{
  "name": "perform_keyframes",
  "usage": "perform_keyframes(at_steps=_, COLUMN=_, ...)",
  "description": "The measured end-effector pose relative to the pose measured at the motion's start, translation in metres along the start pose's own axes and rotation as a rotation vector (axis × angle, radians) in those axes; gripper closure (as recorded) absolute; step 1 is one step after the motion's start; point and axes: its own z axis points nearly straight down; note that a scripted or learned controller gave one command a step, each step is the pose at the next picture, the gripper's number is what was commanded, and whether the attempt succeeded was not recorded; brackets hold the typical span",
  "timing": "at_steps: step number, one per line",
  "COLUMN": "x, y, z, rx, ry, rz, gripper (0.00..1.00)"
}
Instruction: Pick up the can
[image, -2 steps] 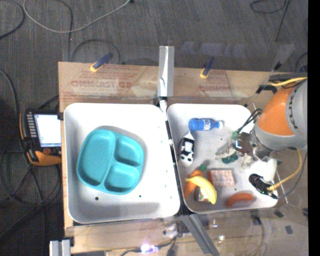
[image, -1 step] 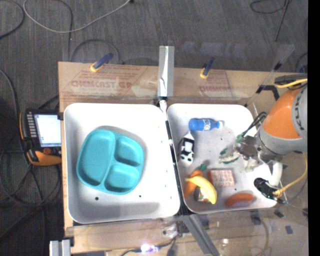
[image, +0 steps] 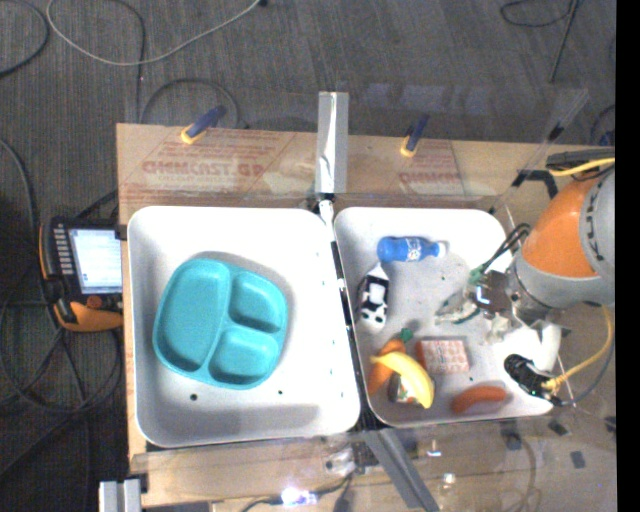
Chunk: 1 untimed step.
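Logging two white bins side by side on the bench. Noting a teal divided tray (image: 222, 322) lying in the left bin (image: 140, 300), roughly central.

Seeing the arm (image: 565, 245) reaching in from the right over the right bin (image: 470, 225), with the gripper (image: 478, 300) hanging above the bin's right half. Finding the gripper's state too blurred to call: cannot tell whether open or closed. Seeing nothing clearly held.

Placing the can (image: 374, 298), taken to be the small black-and-white item, near the right bin's left wall, about midway down; too small for certainty. Noting it well apart from the gripper, with bare bin floor between.

Recording the other contents of the right bin:
- blue bottle (image: 410, 248) lying on its side near the far wall, above the can;
- banana (image: 412, 380) resting against an orange object (image: 380, 372) near the front left corner;
- pink patterned block (image: 445, 355) just right of the banana;
- reddish oblong item (image: 480, 399) lying by the front wall.

Noting a handheld screen device (image: 92, 260) sitting left of the bins.
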Motion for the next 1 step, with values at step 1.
perform_keyframes(at_steps=1, x=0.0089, y=-0.0002, z=0.0018, rx=-0.017, ry=-0.008, rz=0.141, gripper=0.00)
